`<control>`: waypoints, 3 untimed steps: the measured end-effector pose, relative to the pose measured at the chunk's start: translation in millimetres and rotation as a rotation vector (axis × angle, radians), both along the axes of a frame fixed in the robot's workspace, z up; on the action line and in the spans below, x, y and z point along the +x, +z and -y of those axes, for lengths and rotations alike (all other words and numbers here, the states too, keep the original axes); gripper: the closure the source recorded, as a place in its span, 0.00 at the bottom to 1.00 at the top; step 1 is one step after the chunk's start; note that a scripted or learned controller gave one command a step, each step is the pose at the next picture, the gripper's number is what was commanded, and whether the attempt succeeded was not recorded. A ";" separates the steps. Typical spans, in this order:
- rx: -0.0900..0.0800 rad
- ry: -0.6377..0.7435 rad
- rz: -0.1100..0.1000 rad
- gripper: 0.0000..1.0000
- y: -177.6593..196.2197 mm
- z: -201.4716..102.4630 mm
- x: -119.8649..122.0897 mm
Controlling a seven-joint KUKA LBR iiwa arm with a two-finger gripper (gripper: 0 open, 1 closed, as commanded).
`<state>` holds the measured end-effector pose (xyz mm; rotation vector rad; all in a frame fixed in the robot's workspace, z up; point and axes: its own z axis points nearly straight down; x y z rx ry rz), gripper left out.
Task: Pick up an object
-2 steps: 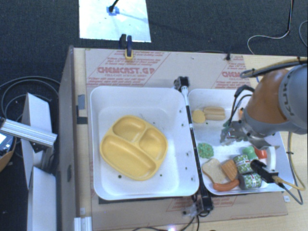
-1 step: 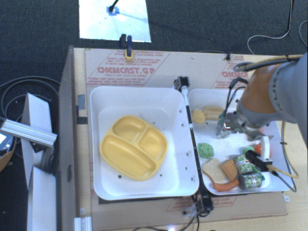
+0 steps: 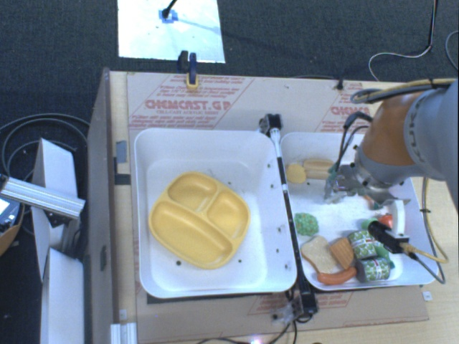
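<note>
The arm reaches into the right bin [image 3: 414, 192], its gripper [image 3: 336, 186] low over the bin floor near the back; whether it is spread or closed I cannot tell. Toy food lies around it: a yellow piece [image 3: 296, 173] just behind, a green lump [image 3: 307, 224], toast [image 3: 320, 254] and cans [image 3: 367, 245] toward the front. The left bin [image 3: 165, 149] holds a yellow tray [image 3: 199, 219].

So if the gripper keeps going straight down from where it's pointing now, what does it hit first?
Most likely bare floor of the right bin. The gripper points down at an open patch, with the pale yellow piece just beyond it and the green lump nearer the camera. Depth is hard to judge from this slant, so it could clip the yellow piece.
</note>
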<state>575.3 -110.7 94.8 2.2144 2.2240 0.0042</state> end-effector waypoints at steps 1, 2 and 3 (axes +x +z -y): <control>0.000 0.002 0.002 1.00 10.5 -0.1 0.7; 0.000 -0.004 -0.004 1.00 -10.7 22.6 -4.7; 0.000 -0.003 -0.003 0.00 -10.5 22.3 -4.4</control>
